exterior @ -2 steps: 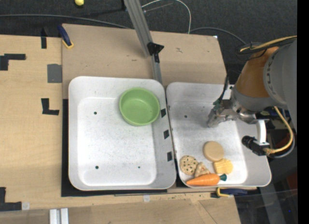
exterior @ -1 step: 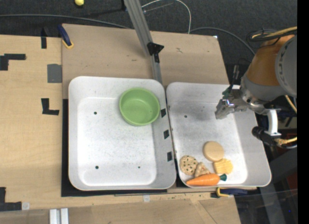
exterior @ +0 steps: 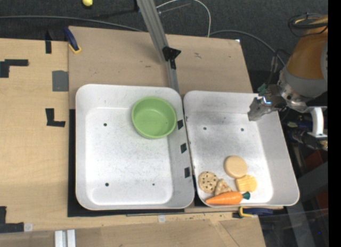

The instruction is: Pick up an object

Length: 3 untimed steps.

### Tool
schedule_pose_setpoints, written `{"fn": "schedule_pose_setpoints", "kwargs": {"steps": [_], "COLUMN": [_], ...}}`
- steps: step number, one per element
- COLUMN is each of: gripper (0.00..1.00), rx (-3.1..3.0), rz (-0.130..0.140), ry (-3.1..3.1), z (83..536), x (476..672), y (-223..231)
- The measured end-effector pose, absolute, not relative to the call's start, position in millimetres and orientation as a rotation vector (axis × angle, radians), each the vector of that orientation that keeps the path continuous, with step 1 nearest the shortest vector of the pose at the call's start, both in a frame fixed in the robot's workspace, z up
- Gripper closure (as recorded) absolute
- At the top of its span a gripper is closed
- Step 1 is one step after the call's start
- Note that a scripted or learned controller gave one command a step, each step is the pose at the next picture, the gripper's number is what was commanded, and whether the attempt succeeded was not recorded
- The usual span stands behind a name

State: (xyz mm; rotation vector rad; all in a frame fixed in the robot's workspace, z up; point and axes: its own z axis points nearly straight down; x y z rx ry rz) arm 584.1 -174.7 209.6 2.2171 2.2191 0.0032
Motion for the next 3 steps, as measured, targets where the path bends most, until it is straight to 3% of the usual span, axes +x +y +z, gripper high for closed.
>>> {"fn": "schedule_pose_setpoints", "kwargs": {"steps": [1,3], "gripper": [1.00,1.00], "rx": [2.217,2.215], "rz": [0.003,0.002], "ry": [2.220,2.231], "z": [254.5,265.5], "x": [585.1,601.0], "y": [-174.7,-67.4]}}
